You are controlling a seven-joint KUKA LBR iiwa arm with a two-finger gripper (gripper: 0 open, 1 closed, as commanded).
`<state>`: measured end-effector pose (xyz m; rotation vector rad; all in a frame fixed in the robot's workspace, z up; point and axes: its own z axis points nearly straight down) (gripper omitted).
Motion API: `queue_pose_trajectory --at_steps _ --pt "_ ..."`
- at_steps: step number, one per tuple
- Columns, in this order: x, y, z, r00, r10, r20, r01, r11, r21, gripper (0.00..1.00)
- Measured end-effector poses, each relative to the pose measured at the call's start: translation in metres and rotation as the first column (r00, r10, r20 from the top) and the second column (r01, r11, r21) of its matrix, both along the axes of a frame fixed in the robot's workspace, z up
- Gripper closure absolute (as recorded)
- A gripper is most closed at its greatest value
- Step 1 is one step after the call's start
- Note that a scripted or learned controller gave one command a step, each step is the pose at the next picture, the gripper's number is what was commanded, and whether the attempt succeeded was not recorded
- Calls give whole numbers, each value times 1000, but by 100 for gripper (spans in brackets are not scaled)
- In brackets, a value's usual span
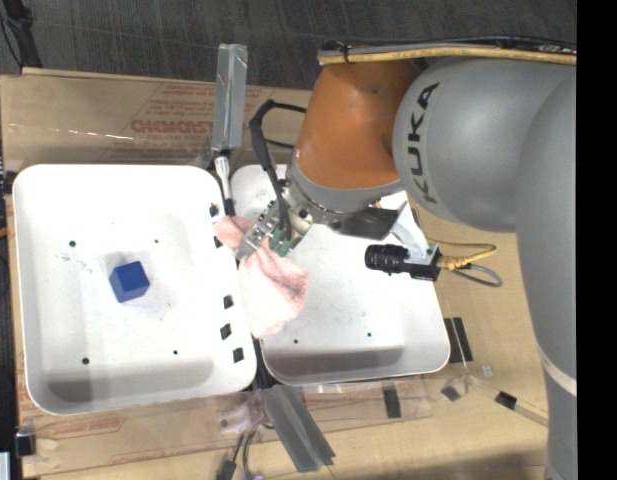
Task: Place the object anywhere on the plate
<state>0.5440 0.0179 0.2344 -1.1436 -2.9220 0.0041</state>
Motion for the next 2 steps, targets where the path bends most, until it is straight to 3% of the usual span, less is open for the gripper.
queue_pose_trajectory --at_steps 1,2 --pt "1 49 -9 920 392 -1 -392 920 2 100" --pt "-8 98 -5 730 683 3 -683 730 1 100"
